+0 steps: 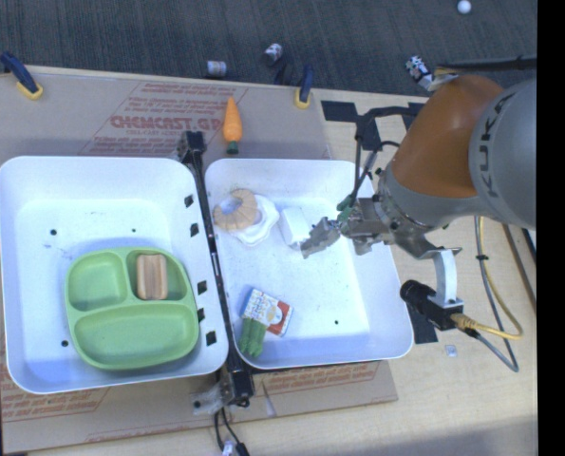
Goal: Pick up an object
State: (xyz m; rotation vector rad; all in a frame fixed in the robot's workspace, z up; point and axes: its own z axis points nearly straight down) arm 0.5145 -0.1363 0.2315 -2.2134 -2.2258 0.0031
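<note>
- the gripper (312, 239) hangs low over the right bin (382, 335), near a small white object (292, 226); whether its fingers are open or closed, i cannot tell.
- that white piece lies beside a tan, round bun-like item (235, 210) resting on a white scrap.
- one small printed packet (266, 311) and one green piece (252, 336) sit near the front wall.
- two bins; the left bin (26, 198) holds one green divided plate (130, 335) with one brown block (151, 275).
- one orange carrot-like toy (232, 122) lies behind the bins.
</note>
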